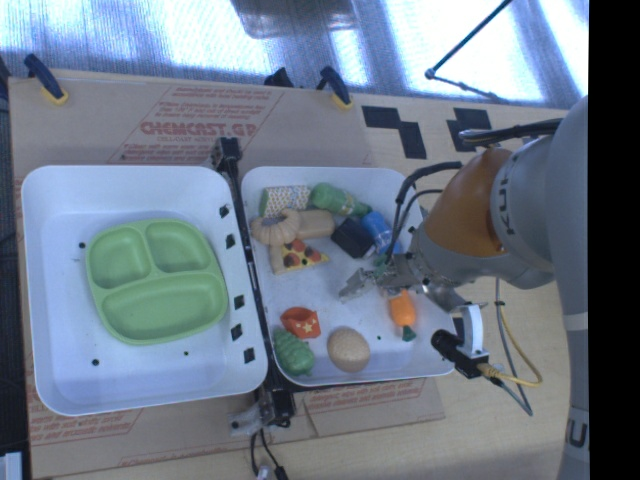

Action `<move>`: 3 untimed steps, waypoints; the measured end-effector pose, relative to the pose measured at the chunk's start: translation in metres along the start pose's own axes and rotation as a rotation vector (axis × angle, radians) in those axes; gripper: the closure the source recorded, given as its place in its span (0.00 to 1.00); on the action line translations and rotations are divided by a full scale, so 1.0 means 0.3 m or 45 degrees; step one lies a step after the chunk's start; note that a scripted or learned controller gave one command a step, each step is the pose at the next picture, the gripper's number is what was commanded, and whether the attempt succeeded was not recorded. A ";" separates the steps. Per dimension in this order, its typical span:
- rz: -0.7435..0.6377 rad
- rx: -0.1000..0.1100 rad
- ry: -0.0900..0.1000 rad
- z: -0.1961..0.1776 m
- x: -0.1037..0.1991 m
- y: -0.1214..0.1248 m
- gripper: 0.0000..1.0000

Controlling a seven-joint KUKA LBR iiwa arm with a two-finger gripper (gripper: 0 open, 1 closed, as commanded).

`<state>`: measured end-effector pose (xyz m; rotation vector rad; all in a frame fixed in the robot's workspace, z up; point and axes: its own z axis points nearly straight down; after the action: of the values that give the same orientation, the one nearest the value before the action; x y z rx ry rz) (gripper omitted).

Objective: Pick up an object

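Cardboard sheeting covers the bench, and on it we see two shallow white bins side by side. We find the left bin [40, 268] carrying a green divided plate [155, 280]. We find the right bin [330, 298] carrying the loose objects: a pizza slice toy [297, 258], a tan dough-like piece [285, 228], a green leafy item [338, 200], a black block [352, 237] with a blue piece [377, 228] just beside it, a red item [300, 322], a green ridged item [293, 352], and a beige egg-shaped object [348, 349].

We locate the gripper [372, 280] low over the right bin's middle, near its right side. We cannot tell how far it is spread, and we see nothing held in it. An orange carrot toy [402, 311] lies just beside the gripper, toward the bin's right wall; whether the two touch we cannot tell.
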<state>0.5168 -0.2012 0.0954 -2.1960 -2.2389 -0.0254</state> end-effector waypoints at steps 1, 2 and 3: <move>-0.002 -0.004 -0.002 -0.002 0.001 -0.108 0.00; 0.000 -0.006 -0.002 -0.001 0.001 -0.108 0.00; 0.000 -0.006 -0.002 -0.001 0.001 -0.108 0.00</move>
<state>0.4844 -0.2014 0.0955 -2.1990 -2.2423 -0.0285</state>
